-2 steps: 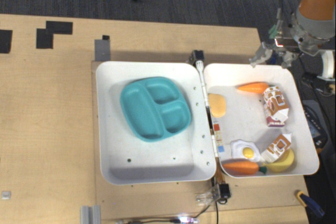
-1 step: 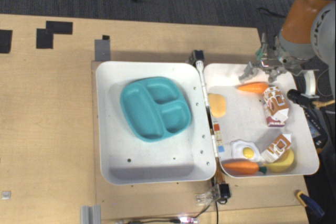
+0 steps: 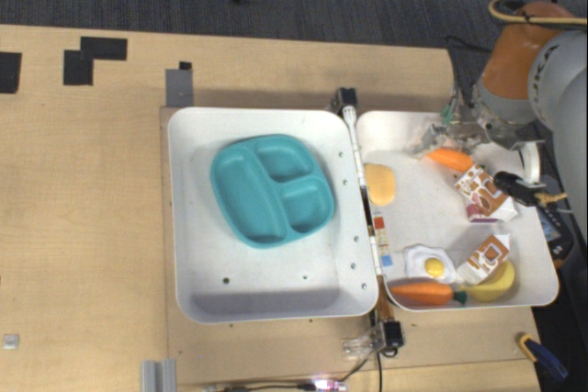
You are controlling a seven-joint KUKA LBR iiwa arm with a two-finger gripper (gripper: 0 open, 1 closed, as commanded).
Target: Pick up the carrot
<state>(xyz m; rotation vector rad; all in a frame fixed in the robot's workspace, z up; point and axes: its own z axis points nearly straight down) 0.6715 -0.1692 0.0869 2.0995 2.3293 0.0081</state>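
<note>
Claw (image 3: 452,133), open or shut can't tell, hangs at far edge of r. bin (image 3: 415,218), w/ carrot (image 3: 449,158) just beside it on the near side, long axis approx left-right across bin; 2nd orange piece (image 3: 423,293) at bin's near edge, well apart.

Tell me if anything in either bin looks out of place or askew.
Mostly tidy. The teal divided plate lies tilted at an angle in the left bin. In the right bin, one carrot is wedged against the near wall beside the fried egg and banana. Nothing looks spilled or damaged.
</note>
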